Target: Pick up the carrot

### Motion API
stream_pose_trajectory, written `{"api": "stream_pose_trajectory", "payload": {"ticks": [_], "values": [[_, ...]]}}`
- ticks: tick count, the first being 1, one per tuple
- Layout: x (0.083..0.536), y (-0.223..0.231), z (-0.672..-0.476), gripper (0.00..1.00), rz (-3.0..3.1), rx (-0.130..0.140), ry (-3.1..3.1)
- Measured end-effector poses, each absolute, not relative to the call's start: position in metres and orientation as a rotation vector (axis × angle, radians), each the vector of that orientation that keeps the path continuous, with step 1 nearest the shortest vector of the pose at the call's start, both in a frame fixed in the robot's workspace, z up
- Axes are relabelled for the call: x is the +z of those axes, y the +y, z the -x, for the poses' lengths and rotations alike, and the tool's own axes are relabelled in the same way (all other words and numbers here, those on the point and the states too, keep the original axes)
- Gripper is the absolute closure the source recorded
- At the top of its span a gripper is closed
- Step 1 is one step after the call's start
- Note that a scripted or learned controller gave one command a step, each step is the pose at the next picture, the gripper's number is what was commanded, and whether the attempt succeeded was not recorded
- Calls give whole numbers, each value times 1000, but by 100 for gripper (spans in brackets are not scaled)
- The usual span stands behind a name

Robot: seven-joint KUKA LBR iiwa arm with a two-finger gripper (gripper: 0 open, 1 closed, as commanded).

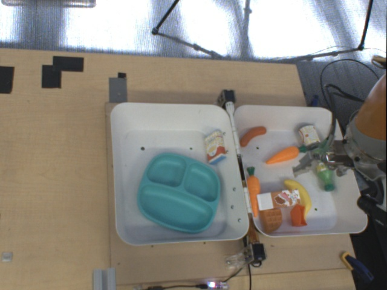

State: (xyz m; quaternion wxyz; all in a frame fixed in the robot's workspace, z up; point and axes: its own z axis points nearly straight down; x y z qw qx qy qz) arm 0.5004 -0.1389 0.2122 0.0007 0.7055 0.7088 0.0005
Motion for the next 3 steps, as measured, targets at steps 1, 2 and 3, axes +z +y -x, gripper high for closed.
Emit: {"api": "stream_pose_trajectory", "payload": {"ticks": [1,2,3], "values": [[105,-132,-591,0,-2140,0,2301],[86,-124,-598,0,-2076,3,2355],[98,-123,-600,100,-2072,10,2353]]}}
